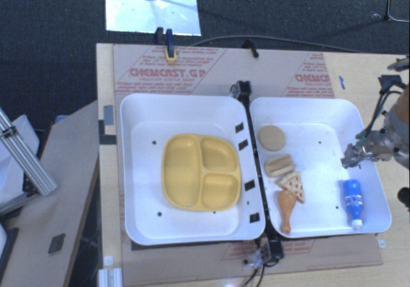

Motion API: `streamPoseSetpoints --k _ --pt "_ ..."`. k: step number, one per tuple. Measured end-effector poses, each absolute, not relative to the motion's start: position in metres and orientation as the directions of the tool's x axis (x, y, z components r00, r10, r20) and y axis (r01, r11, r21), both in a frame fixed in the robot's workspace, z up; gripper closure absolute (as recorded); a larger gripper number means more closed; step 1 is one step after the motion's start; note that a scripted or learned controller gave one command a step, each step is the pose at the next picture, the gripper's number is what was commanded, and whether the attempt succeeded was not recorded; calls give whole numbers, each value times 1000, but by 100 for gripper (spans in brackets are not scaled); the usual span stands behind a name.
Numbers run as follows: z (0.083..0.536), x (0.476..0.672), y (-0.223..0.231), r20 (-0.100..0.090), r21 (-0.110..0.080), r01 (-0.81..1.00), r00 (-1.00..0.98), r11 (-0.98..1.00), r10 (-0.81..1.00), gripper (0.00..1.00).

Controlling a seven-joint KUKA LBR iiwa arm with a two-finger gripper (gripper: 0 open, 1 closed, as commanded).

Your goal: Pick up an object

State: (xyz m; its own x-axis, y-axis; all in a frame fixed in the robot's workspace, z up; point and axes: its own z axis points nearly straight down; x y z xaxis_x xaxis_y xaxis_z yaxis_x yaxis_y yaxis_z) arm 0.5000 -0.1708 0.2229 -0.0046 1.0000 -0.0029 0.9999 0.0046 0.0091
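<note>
The right bin (pixel 307 105) holds several toy foods along its left side: a round tan cookie (pixel 271 138), a small bread roll (pixel 279 165), a waffle-patterned wedge (pixel 292 184) and a chicken drumstick (pixel 287 209). A blue bottle with a white cap (pixel 352 201) lies near the bin's right front corner. My gripper (pixel 351 156) hangs low over the right edge of this bin, just above and behind the bottle, with nothing visibly held. The arm enters from the right.
The left bin (pixel 186 105) carries a yellow divided plate (pixel 200 172). Black clips (pixel 244 145) line the shared wall between the bins. An aluminium rail (pixel 25 161) stands off the bench at left, and a clamp (pixel 170 45) sits at the back edge.
</note>
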Motion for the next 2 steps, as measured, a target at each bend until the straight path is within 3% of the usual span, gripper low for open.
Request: streamPoseSetpoints --k 1,2 --pt "229 501 -171 -1 3 1000 -4 4 1000 100" --pt "222 514 -123 1 3 1000 -9 9 1000 100"
